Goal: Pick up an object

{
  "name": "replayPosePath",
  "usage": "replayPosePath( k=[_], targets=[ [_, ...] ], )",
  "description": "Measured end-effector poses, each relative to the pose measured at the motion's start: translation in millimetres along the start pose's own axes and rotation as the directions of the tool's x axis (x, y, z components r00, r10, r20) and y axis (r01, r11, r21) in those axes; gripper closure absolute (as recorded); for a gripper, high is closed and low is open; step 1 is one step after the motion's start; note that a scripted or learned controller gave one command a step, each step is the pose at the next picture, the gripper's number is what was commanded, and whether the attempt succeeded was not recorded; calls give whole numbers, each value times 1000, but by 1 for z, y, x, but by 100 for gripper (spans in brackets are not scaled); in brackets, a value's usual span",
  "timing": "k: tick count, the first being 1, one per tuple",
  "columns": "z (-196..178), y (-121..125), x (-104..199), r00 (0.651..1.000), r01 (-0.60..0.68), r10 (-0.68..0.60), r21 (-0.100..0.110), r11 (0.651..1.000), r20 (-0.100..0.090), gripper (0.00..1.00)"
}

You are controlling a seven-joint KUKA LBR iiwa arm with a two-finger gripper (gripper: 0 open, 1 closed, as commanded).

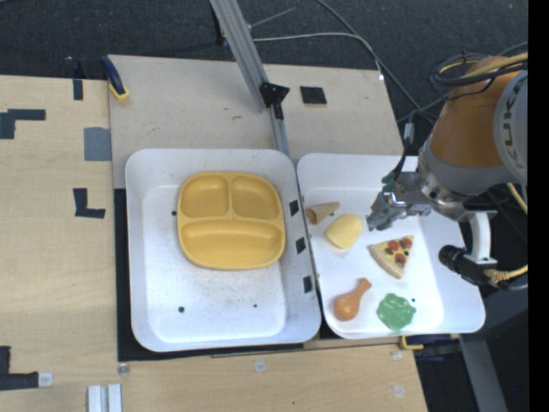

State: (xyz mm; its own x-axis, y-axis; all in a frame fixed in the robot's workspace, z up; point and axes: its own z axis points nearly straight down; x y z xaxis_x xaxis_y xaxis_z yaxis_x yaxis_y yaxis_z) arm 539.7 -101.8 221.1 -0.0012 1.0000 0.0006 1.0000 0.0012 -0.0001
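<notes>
The gripper (383, 215) hung in the right bin (360, 168), fingers slightly spread around nothing, just beside the yellow lump (343, 231) and above the pizza slice (393, 256). A divided plate (231, 220) sat in the left bin (154, 256).

Divided plate (231, 221) in left bin (146, 256); toy foods (344, 231) in right bin (343, 168).

toys crowd right bin (343, 172), yellow tray (230, 220) fills left bin (146, 256) middle, edges open

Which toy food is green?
The bumpy green toy at the near end of the right bin. The drumstick beside it is orange-brown; the pizza slice is yellow and red.
</notes>
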Motion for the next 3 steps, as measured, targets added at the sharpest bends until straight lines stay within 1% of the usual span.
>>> replayPosePath(
  k=[1,2,3],
  targets=[
    [9,9,58,1000,5,-5,2,1000,-1,100],
    [15,16,109,1000,6,-6,2,1000,-1,100],
    [-1,13,162,1000,6,-6,1,1000,-1,100]
  ],
)
